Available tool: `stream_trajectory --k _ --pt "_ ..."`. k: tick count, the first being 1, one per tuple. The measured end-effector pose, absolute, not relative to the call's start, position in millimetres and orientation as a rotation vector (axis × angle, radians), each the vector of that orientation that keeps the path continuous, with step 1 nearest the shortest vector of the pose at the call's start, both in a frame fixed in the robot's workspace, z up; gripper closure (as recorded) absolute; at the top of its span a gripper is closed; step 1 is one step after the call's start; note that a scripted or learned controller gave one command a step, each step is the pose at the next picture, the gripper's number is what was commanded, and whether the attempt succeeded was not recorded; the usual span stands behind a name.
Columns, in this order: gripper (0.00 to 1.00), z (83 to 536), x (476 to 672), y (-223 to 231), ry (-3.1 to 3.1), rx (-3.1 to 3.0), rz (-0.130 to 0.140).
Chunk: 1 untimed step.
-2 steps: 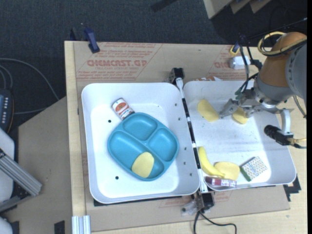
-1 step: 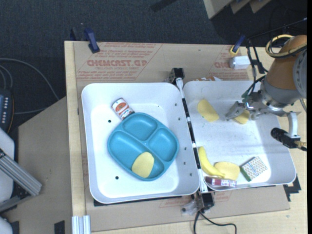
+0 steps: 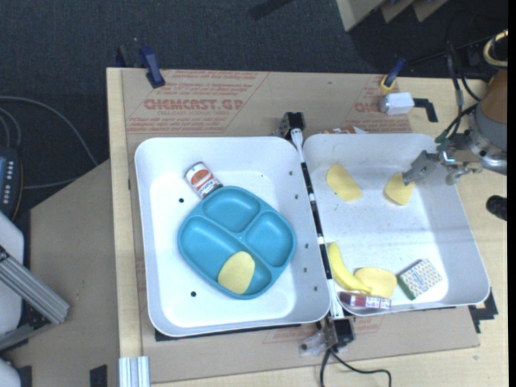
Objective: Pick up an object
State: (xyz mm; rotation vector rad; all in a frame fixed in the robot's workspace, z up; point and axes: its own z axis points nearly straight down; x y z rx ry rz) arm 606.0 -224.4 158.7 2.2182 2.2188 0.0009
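My gripper [image 3: 431, 170] hangs over the far right part of the right bin [image 3: 451, 240], open with nothing between its fingers. One fingertip sits just above and right of a small yellow lump [image 3: 397, 191]. A second yellow piece [image 3: 344, 183] lies to the left of it. Along the bin's near edge are a banana [image 3: 340, 269], a yellow rounded piece [image 3: 376, 280], a speckled box [image 3: 420, 278] and a small can [image 3: 364, 301] on its side.
The left bin [image 3: 161, 216] holds a blue divided plate [image 3: 242, 232] with a yellow item [image 3: 236, 271] in its near compartment. A small red-labelled can [image 3: 201, 179] lies behind the plate. Cables and the arm's body crowd the right edge.
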Motion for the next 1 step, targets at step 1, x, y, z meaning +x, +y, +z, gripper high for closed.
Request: stream_trajectory --k 1 --pt "0.0 104.9 624.7 -189.7 2.224 2.221 -0.001"
